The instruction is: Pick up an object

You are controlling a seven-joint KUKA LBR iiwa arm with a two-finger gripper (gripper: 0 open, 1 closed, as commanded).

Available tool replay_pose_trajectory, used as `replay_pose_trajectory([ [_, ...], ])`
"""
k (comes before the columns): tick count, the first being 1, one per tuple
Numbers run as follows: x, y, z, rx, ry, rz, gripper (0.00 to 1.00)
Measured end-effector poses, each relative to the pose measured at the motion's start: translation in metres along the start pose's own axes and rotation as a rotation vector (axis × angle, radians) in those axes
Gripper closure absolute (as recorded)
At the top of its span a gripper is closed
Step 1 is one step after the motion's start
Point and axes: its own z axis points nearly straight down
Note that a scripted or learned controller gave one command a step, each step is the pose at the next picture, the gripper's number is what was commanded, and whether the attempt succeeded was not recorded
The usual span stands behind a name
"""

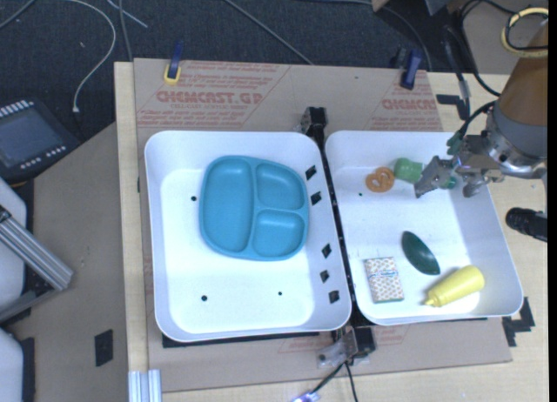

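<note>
The right bin [487, 226] holds an orange pretzel-shaped piece [379, 180], a small green object [406, 168], a dark green oval [421, 252], a yellow squeeze bottle [454, 286] lying on its side, and a small patterned packet [384, 279]. My gripper [448, 178] hangs over the far right part of this bin, just right of the small green object. A teal bit shows near its tips, but I cannot tell what it is. The dark green oval lies below the gripper, apart from it.
The left bin [174, 244] holds a blue divided plate [254, 208]. Black clips run along the seam between the two bins [324, 217]. A blue clamp [410, 68] and a yellow-blue clamp [174, 65] sit on the cardboard's far edge. Cables lie on the floor behind.
</note>
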Motion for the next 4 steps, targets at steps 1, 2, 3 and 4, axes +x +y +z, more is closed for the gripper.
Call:
replay_pose_trajectory([
  [1,0.0,0.003,-0.007,-0.013,-0.002,-0.003,0.0],
  [2,0.002,0.012,0.051,-0.009,-0.001,-0.003,0.0],
  [3,0.009,0.011,0.112,-0.008,-0.001,-0.003,0.0],
  [4,0.01,0.011,0.137,-0.009,-0.001,-0.003,0.0],
])
